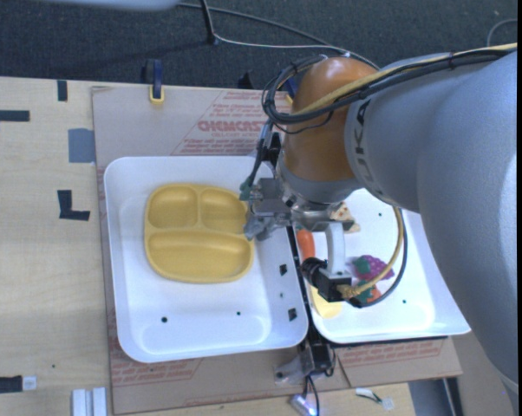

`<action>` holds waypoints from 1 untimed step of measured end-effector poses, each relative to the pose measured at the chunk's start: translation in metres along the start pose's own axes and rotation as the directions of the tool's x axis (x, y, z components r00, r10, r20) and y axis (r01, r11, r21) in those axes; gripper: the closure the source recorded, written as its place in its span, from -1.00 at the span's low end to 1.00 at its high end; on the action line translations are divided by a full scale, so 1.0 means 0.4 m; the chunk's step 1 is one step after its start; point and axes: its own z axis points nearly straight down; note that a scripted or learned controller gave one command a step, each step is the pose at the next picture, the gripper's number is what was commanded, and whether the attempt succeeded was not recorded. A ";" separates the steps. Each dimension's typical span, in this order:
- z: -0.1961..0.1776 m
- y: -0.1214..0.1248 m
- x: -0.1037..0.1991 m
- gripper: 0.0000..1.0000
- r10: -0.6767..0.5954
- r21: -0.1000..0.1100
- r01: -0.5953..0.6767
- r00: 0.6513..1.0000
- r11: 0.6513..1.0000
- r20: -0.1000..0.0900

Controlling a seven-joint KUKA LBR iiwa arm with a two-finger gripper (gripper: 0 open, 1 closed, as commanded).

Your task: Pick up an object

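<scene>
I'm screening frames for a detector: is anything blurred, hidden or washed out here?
Camera view: the yellow tray in the left bin is sharp and evenly lit; the arm looms large and soft, covering much of the right bin; the small items there are too cluttered to identify.

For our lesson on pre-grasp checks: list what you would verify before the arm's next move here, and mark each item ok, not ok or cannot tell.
1. Target within reach: the yellow divided tray lies in the left bin - ok.
2. End effector at the tray's right edge - ok.
3. Object between its fingers - cannot tell.
4. Small toys in the right bin, partly hidden by the arm - cannot tell which.
5. Cable hangs over the right bin - not ok.
</scene>
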 end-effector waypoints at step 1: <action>0.001 0.001 -0.004 -1.00 0.003 0.000 -0.003 1.000 1.000 0.001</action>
